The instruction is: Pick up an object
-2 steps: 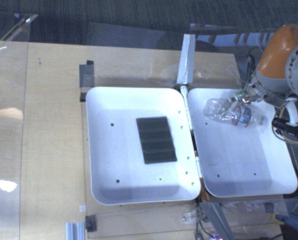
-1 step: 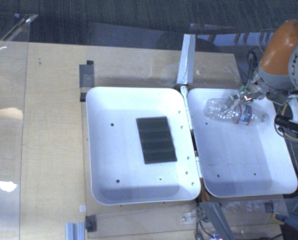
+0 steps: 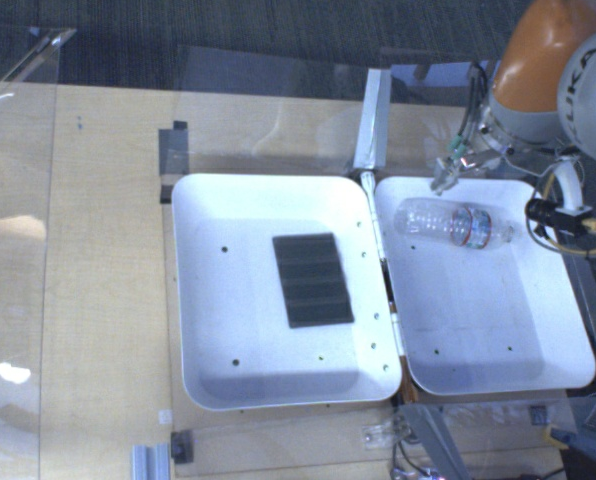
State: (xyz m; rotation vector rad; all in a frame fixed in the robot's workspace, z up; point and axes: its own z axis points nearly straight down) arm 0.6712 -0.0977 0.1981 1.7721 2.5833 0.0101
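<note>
While a dark pad [image 3: 313, 280] lies mid left bin [image 3: 208, 268], the bottle [image 3: 448, 222] rests on its side at twelve o'clock in the right bin [image 3: 538, 338]. The gripper [image 3: 450, 171] hangs just above the bottle's neck end, holding nothing; its opening I cannot tell. Clear, light, slick plastic likely rolls, so grasp across the body.

1 fixed camera, mounted above the bench [image 3: 88, 268], looking down at a slant. Far edge of bench at top of frame with dark floor [image 3: 228, 8] beyond, near edge at bottom. Mid distance: both bins fit whole, left bin [image 3: 208, 368] about centre, right bin [image 3: 558, 358] toward the right side. Arm [image 3: 553, 58] enters from upper right, cropped by frame. Clear panel [image 3: 18, 218] at left
</note>
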